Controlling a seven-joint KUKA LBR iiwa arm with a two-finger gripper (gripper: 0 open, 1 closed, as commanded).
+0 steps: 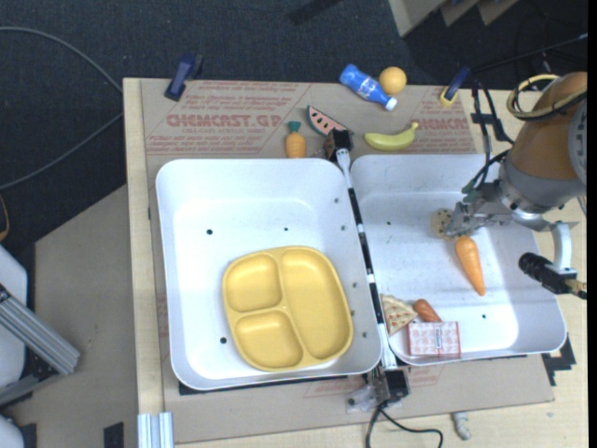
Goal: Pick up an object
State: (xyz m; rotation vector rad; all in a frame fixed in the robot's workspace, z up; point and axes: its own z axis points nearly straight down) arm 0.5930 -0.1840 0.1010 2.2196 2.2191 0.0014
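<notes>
The gripper point(459, 220) sits low in the right bin point(532, 334), just beside the top of a toy carrot point(470, 263) and next to a small tan piece point(441, 222); whether the jaws are spread or pressed together cannot be told from this slant, and nothing shows between them. The carrot lies flat near the bin's middle, pointing toward the near wall. It looks like light, stiff, smooth plastic, likely to roll or squirt out of a pinch, so the thick upper half, taken across its width, seems the safest hold. Room around it is fair: the bin floor is bare on its left and right, while a cracker-like wedge point(397, 313), a small sausage point(426, 309) and a pink box point(435, 340) crowd the near corner. The left bin point(187, 250) carries a yellow divided plate point(285, 307), well apart. More toys rest on the worktop point(233, 115) beyond the bins.
</notes>
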